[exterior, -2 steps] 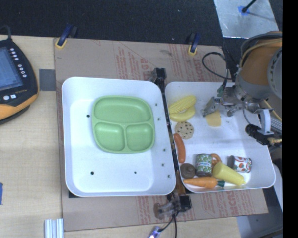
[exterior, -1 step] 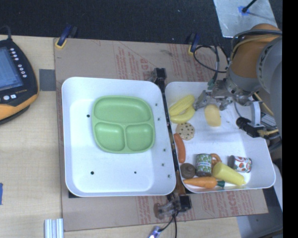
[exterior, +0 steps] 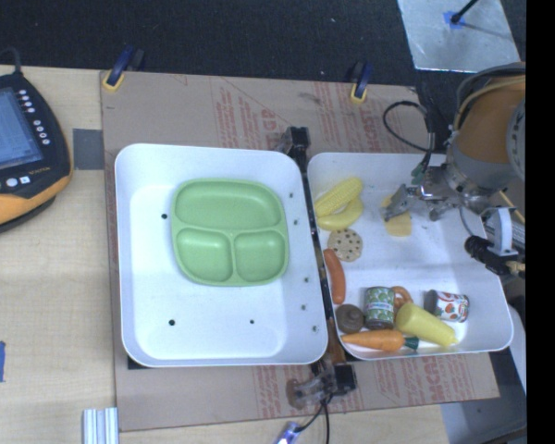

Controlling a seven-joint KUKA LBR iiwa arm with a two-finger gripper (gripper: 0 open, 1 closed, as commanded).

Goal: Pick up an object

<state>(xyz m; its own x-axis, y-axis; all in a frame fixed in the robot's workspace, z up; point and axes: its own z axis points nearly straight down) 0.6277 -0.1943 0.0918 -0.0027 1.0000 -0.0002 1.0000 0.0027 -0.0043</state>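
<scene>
pincer point(exterior: 420, 199): low over the upper part of the right shallow white bin point(exterior: 462, 169), metal fingers splayed to 9 and 3 o'clock; looks partly open, nothing seen btwn them.
target (judged): small pale-yellow cheese-like wedge point(exterior: 400, 225), the nearest item; lies just beside the pincer at approx. 7 o'clock, on the bin floor, apart from other items.
key relation: wedge sits off-centre from the finger gap, toward the 9 o'clock finger; pincer needs a short shift to 7 o'clock before closing, else the finger lands on top or nudges it.
wedge axis: too small to tell.
other items: yellow plastic banana point(exterior: 339, 202) at 9 o'clock of pincer, near bin's left wall; clutter of can, carrot etc. along 6 o'clock edge, well apart.
left bin: holds green three-compartment plastic plate point(exterior: 229, 231); not relevant to pick.
status: no grasp yet.
</scene>
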